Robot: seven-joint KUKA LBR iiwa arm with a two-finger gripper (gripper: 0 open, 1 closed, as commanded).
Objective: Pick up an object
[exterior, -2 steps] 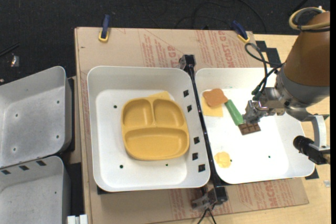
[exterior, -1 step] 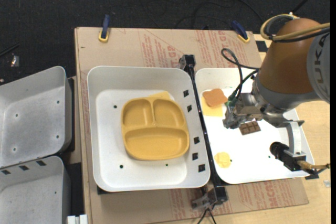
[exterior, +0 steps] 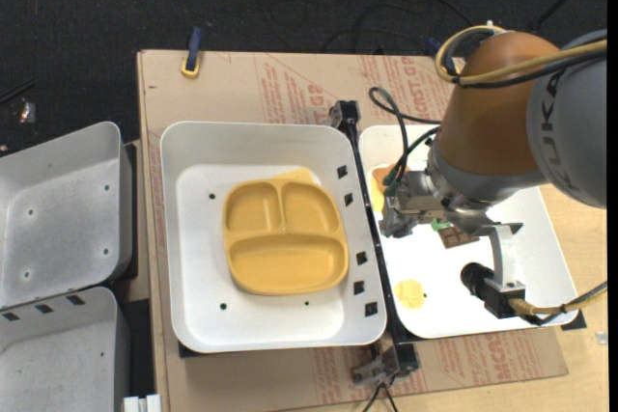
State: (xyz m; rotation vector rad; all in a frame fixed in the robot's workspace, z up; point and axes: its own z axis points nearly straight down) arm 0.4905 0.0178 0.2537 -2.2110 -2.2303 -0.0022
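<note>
My gripper (exterior: 404,213) hangs low over the left part of the right bin (exterior: 541,299), under the orange wrist band. A small yellow object (exterior: 409,294) lies on the bin floor in front of the gripper, apart from it. An orange object (exterior: 384,178) and a yellow piece (exterior: 376,196) sit by the bin's left wall, just left of the gripper. A small brown and green item (exterior: 447,232) peeks out beneath the wrist. The arm hides much of this bin.
In the left bin (exterior: 193,304) lies a yellow divided plate (exterior: 286,238). A black divider with clips (exterior: 367,236) runs between the bins. Cables trail from the wrist over the right bin. White panels (exterior: 58,207) stand at the far left.
</note>
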